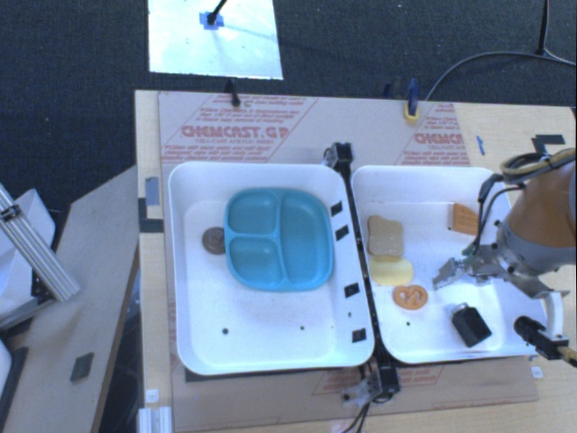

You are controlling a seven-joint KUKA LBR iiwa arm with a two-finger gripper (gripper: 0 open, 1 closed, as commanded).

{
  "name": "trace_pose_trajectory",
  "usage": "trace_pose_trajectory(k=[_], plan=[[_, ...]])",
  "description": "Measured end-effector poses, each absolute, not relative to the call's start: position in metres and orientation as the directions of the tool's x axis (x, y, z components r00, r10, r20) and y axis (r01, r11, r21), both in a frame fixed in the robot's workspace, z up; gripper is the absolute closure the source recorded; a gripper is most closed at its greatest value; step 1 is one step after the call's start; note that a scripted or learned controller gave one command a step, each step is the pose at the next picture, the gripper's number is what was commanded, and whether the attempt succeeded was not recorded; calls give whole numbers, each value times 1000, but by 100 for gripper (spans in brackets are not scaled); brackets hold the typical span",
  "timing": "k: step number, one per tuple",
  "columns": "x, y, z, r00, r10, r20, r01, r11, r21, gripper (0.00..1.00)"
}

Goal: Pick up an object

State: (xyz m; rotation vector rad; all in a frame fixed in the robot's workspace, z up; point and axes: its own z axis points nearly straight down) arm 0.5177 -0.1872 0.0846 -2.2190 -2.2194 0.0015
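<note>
The right bin [424, 184] holds a slice of bread [386, 235], a pale yellow piece [392, 271], an orange pretzel-shaped piece [410, 297], an orange cracker [464, 217] and a small black block [471, 325]. My gripper [497, 298] hangs over the right half of this bin. Its two grey fingers are spread wide, one towards the pretzel piece and one towards the bin's right edge. Nothing sits between them, and the gripper is open. The black block lies just in front of the gripper, slightly to its left.
The left bin [198, 332] carries a blue divided plate [277, 239] and a small brown disc [214, 240] beside it. A black-marked divider [347, 242] separates the bins. Cables run over the bench at the far right.
</note>
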Motion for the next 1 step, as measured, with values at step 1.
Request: trace_pose_trajectory(k=[1], plan=[[519, -188, 98, 0, 1000, -2, 1000, 0, 3, 100]])
